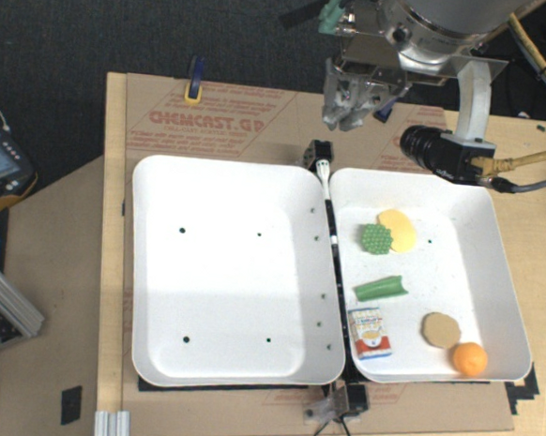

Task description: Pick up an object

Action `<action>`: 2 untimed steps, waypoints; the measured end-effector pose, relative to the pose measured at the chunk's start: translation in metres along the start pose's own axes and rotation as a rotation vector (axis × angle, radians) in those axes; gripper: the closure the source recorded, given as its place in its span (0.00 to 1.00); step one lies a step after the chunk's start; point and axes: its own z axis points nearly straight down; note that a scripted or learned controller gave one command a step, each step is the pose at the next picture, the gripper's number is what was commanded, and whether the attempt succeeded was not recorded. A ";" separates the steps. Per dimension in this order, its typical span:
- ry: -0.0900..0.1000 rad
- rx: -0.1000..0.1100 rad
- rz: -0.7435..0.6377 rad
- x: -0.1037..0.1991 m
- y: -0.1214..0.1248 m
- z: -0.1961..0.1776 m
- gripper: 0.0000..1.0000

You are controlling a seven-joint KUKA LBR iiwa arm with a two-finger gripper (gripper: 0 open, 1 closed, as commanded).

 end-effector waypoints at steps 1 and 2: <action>0.004 0.000 -0.009 0.050 -0.027 -0.048 1.00; 0.002 0.000 -0.004 0.047 -0.026 -0.056 1.00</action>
